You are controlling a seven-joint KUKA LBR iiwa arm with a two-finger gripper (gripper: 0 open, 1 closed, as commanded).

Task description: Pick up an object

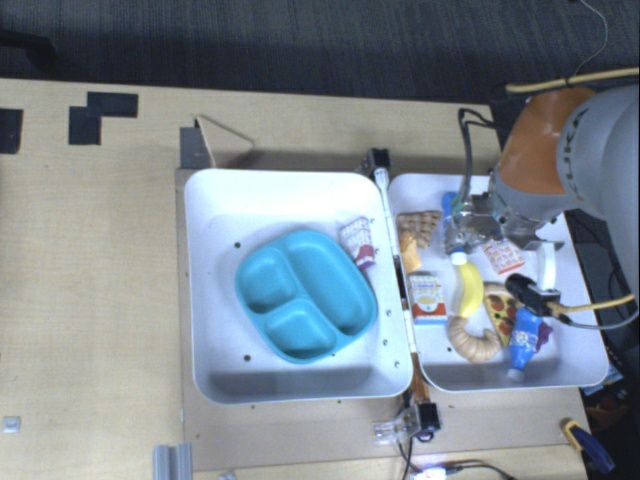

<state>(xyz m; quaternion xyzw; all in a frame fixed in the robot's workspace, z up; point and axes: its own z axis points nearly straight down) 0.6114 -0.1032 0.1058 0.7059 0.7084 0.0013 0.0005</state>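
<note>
Yellow plastic banana lying unlifted in right white bin; hand just above, finger state impossible to tell.

Two bins sit side by side on the table. The left bin holds a divided tray at centre, with a packet just beside the tray's far right corner. The right bin holds a carton near its left wall, a banana just right of it, a bagel nearer the front, and a card behind. The gripper hangs over the right bin's rear.
</note>
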